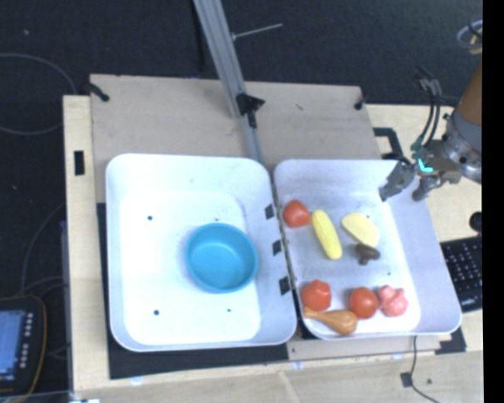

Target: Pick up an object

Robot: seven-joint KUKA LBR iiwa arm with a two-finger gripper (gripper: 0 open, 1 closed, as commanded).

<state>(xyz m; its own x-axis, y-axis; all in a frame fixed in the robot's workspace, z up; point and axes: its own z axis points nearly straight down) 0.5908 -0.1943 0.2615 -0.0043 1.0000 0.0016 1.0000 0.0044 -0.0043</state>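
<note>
Where bin [420, 225] ends — end effector [410, 185], open.

I log, relative to the right bin [420, 225]: left bin [134, 191] beside it at left, holding a bowl [222, 257]; toy foods inside it; gripper [409, 183] above its far right rim.

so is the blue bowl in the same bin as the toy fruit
No, the blue bowl sits in the left bin, while the toy fruit lies in the right bin.
</note>
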